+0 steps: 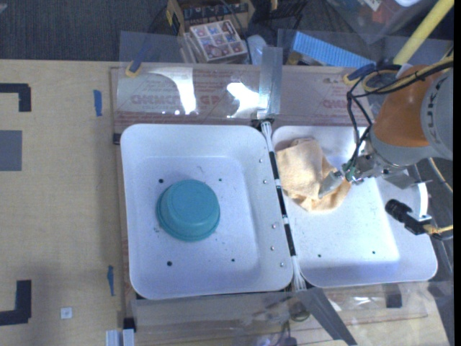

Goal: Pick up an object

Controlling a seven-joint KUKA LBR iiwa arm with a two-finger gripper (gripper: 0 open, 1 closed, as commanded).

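Teal bowl [189, 208] sits alone in left bin [137, 157]; gripper [338, 182], closure unclear, touches yellow cloth [301, 170].

Two white bins [137, 157] sit side by side on the wooden bench [57, 193], clear panel [187, 92] behind.

- I count two white bins in front of me: the left bin [137, 193] and the right bin [374, 251], side by side.
- One teal bowl [189, 209] sits upside down in the left one.
- One yellow cloth [306, 175] lies crumpled in the right one.
- I have one gripper [338, 184], down at that cloth.
- Two strips of blue tape [97, 102] sit on the bench, one near each left corner of the left bin.
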